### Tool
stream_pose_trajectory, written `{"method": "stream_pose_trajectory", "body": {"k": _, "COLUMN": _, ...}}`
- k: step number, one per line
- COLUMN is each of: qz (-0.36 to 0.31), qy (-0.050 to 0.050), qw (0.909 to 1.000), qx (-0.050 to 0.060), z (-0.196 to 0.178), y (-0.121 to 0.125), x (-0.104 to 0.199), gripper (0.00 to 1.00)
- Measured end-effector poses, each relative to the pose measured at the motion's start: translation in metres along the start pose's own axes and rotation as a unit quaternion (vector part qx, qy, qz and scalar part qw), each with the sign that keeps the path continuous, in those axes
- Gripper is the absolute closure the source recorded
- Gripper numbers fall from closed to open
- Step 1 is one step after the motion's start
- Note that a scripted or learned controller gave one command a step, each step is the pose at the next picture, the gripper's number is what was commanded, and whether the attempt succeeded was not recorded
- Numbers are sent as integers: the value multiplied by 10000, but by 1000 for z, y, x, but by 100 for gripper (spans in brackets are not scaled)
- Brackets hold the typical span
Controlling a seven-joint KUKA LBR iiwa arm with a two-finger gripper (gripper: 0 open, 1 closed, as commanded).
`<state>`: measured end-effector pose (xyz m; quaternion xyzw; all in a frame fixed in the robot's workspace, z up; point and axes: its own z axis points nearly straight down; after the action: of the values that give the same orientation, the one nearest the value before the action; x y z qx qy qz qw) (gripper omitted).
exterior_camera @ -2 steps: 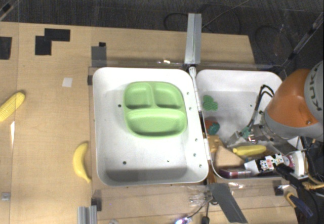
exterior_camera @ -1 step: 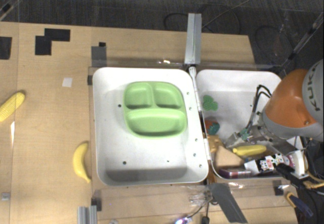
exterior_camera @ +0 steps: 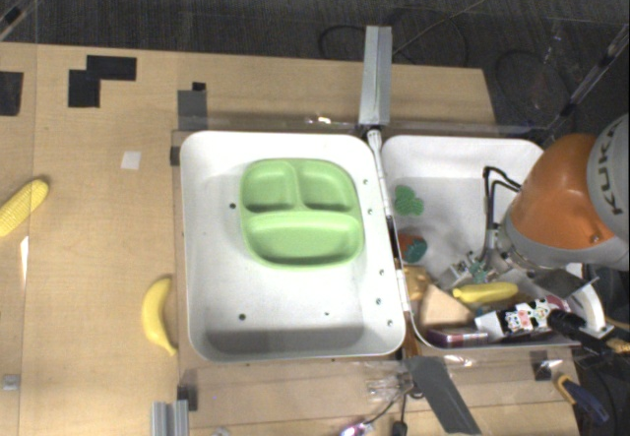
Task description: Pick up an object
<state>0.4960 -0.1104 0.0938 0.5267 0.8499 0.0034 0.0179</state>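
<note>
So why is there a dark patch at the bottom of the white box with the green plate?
In the camera view, that is a soft shadow along the near wall of the left bin, below the green plate; the light comes from above, so the bin's white floor glares bright, and the picture looks a bit grainy, not sharp.

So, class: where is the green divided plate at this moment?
The green divided plate lies flat in the left white bin, in its upper middle part, across the central divider from the cluttered right bin.
</note>
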Motion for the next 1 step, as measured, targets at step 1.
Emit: {"method": "stream_pose_trajectory", "body": {"k": 1, "qz": -568, "qy": 121, "qw": 9983, "qx": 84, "z": -92, "y": 14, "x": 38, "gripper": 0}}
